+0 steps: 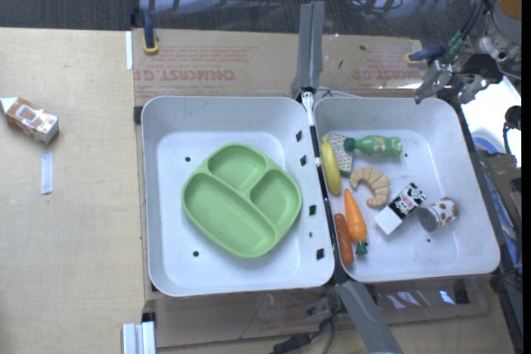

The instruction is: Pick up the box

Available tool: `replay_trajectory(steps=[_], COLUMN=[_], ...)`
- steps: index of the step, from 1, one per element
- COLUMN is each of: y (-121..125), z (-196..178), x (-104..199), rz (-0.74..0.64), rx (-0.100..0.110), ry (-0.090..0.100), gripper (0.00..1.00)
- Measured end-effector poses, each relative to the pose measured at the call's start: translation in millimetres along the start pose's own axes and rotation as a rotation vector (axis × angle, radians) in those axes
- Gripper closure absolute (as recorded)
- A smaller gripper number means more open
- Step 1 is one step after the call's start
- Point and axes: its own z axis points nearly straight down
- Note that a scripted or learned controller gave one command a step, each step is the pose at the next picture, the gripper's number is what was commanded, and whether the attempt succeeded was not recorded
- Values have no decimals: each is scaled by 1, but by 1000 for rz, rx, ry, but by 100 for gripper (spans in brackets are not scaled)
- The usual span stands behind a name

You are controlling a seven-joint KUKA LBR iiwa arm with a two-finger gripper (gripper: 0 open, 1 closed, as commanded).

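Carrots (350, 226) lie low in the right bin (473, 261), beside the box (400, 207). At upper right, the hand (452, 79) hovers; I cannot tell its grip.

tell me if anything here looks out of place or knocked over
One thing stands out: a small orange-and-white carton lies on its side on the bare bench at far left, well outside both bins. In the right bin, the black-and-white box and the other toy foods lie loosely scattered, none spilled over the rim.
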Motion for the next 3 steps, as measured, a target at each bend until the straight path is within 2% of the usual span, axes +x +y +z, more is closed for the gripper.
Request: replay_trajectory(steps=[1,2,3], y=[-56,3,-47], z=[134,187,186], x=[43,64,52], rz=[-85,-224,-240], rx=[1,-7,-14], ry=[1,-1,-2], gripper=[0,0,0])
